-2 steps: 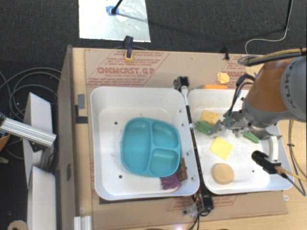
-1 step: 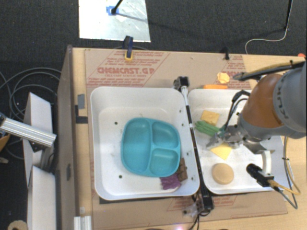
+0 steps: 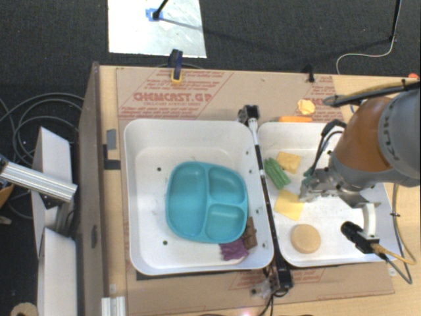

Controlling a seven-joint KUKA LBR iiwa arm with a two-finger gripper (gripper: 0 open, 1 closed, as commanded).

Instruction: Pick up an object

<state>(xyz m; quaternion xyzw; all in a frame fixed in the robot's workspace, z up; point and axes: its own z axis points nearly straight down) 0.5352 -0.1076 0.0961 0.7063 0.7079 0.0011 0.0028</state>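
Observation:
In the right bin (image 3: 316,129) lie a yellow wedge (image 3: 289,206), a smaller pale yellow block (image 3: 288,161), a green piece (image 3: 276,173) against the left wall, and a round tan disc (image 3: 306,238) near the front. My gripper (image 3: 311,187) hangs low over the bin's middle, just right of the yellow wedge and close to touching it. The arm covers the bin's right part.
The left bin (image 3: 148,143) holds a teal divided plate (image 3: 206,202), with a purple lump (image 3: 232,250) and a brown piece (image 3: 250,234) at its front right. A yellow scrap (image 3: 306,106) and an orange stick (image 3: 295,118) lie on the cardboard behind the right bin.

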